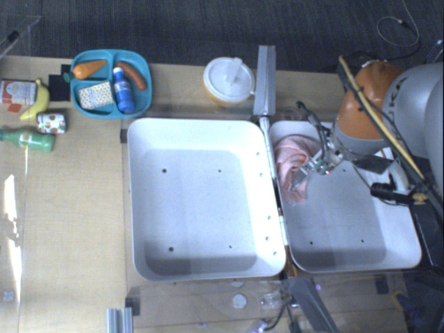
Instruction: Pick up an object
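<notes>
Nearest the camera, the front rims of the two white bins run side by side along the bench; the left bin (201, 200) is the larger, the right bin (354, 234) sits against it on the right.

A crumpled pink cloth (291, 164) lies in the right bin, pressed up against the bin's left wall at its far corner. It is bunched and folded on itself.

From the right side the grey arm (416, 109) comes in over the right bin, its orange band (364, 113) just above the wrist, with cables and a yellowish rod crossing in front of it. The wrist slants down and to the left, so that the gripper (305, 174) reaches the right edge of the cloth. Its tips appear to be down among the folds of the fabric, touching it; whether they are parted or closed, and whether any cloth is caught between them, I cannot tell, since they are small and dark against the pink.

Beyond the bins stand a white lidded cup (229, 80) and, further left, a blue divided tray (111, 83) of toy food
</notes>
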You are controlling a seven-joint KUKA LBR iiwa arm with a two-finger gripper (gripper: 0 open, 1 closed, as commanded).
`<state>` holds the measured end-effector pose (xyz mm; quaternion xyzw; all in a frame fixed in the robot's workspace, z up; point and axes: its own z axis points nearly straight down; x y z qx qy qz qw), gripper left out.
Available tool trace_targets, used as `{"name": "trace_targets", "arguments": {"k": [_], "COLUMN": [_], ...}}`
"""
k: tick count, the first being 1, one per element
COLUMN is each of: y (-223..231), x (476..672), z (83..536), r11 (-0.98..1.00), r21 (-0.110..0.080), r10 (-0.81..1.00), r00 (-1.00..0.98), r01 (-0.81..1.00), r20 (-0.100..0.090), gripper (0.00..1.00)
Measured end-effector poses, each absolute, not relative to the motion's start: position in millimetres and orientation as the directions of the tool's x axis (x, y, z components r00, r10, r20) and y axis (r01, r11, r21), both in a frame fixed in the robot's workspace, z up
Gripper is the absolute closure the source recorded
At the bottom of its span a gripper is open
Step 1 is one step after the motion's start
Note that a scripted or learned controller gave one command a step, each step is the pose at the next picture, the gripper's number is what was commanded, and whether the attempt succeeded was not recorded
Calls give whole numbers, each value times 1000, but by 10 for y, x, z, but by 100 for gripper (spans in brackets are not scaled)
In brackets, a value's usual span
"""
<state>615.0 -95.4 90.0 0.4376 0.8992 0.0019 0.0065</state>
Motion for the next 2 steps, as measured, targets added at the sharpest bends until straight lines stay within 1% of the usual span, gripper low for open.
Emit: {"name": "trace_targets", "arguments": {"k": [1,2], "y": [-944,-345], "x": [6180,6691], "z": [1027,1873], "r11": [618,556], "r21": [16,6], "r10": [786,831], "r00": [-618,-556], "r01": [786,831], "r20": [-16,-5], "gripper": [100,100]}}
